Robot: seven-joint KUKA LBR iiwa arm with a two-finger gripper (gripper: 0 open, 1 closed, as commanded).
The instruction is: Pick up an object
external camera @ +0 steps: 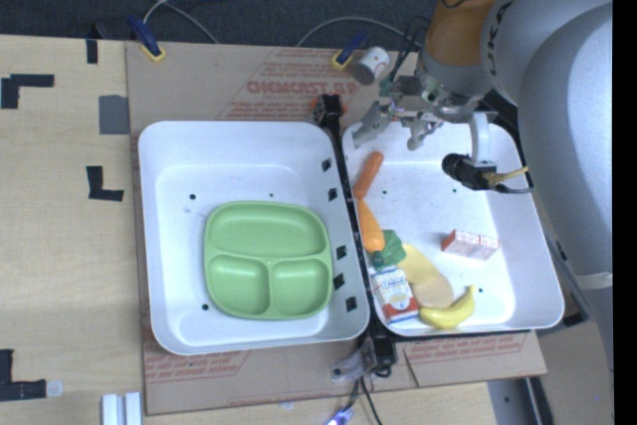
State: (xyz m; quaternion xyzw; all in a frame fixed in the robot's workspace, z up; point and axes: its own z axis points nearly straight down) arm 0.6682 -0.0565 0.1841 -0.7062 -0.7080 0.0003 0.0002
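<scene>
My gripper (392,130) hangs over the back left corner of the right bin (518,214), its fingers spread open with nothing between them. Just below it lies an orange carrot (368,172), slanted along the bin's left wall. A second carrot (371,226) rests further toward the front. Past that are a green leafy piece (391,250), a small red and white carton (394,295), a pale yellow round item (428,278) and a banana (448,311). A small red and white box (470,244) lies alone near the middle right.
The left bin (179,174) holds a green divided plate (269,259). The divider between the bins (344,214) runs just left of the carrots. A black fitting with a cable (470,170) sits at the right bin's back. The arm's grey body (567,95) covers the right side.
</scene>
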